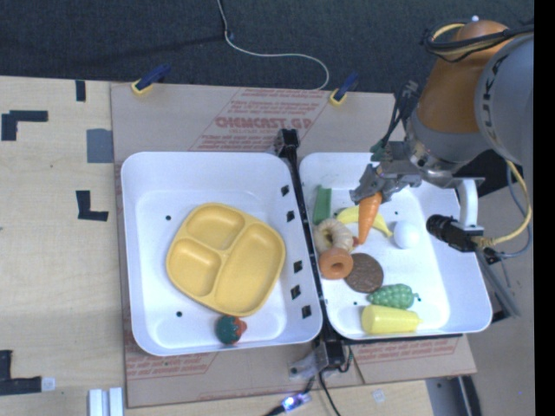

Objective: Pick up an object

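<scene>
Occupying the left bin (139, 232): yellow divided plate (226, 257), small red-green ball (230, 328) at lower edge. Right bin (468, 306): donut (336, 263), brown disc (365, 273), green cob (393, 296), white egg (405, 234). Upper centre-right: gripper (378, 191) clamped around carrot (368, 217).

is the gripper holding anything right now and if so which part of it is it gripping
Yes. The gripper holds the toy carrot by its top, wide end. The carrot hangs below the fingers, its tip pointing down toward the donut in the right bin.

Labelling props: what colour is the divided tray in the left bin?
Yellow; the divided tray shows clearly in the camera view.
</scene>
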You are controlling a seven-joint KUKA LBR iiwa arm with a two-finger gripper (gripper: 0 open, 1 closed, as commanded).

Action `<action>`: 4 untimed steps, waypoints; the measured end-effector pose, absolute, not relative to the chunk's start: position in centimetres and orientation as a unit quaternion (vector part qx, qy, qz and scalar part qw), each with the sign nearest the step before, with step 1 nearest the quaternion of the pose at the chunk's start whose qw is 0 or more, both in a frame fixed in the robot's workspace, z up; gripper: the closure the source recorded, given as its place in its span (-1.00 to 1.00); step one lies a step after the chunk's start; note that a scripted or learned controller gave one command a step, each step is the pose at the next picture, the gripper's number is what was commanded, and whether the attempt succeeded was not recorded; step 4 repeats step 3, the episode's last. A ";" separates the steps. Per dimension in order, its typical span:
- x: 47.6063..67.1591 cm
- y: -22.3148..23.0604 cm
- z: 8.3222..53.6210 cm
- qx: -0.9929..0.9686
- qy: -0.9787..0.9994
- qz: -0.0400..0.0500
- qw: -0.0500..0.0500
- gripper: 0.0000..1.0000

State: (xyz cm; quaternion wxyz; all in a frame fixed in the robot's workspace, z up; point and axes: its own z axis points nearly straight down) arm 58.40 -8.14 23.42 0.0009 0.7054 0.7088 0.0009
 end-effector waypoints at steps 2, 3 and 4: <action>58.6 -7.8 22.1 0.707 0.708 -0.001 -0.001 1.00; 57.5 -8.4 23.0 0.707 0.707 -0.001 -0.001 1.00; 57.5 -8.4 23.0 0.707 0.707 -0.001 -0.001 1.00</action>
